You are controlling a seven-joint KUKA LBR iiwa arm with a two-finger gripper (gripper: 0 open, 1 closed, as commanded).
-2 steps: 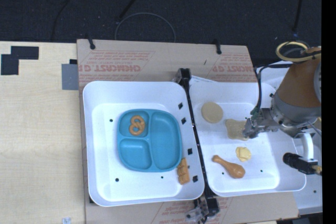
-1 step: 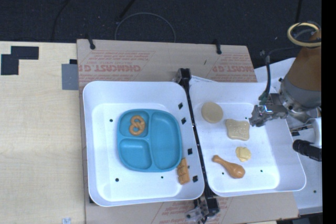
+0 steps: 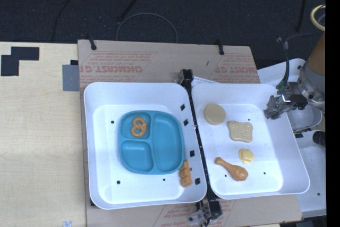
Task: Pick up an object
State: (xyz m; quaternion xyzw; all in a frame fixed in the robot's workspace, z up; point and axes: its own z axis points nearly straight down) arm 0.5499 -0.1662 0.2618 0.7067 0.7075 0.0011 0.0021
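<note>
The right bin (image 3: 287,178) holds a round beige cookie (image 3: 214,114), a pale slice of toast (image 3: 240,131), a small yellow piece (image 3: 245,156) and a tan drumstick (image 3: 232,168). My gripper (image 3: 276,106) hangs over the right bin's upper right rim, to the right of the toast and apart from every object. In the left bin (image 3: 101,188), a blue divided plate (image 3: 151,142) carries a pretzel (image 3: 138,126). An orange waffle-like piece (image 3: 185,173) lies by the plate's lower right corner.
A black divider (image 3: 194,135) runs between the two bins. Brown cardboard (image 3: 159,64) lies under and behind them. The wooden bench (image 3: 37,141) stretches to the left. Cables and grey arm parts (image 3: 308,87) crowd the right edge.
</note>
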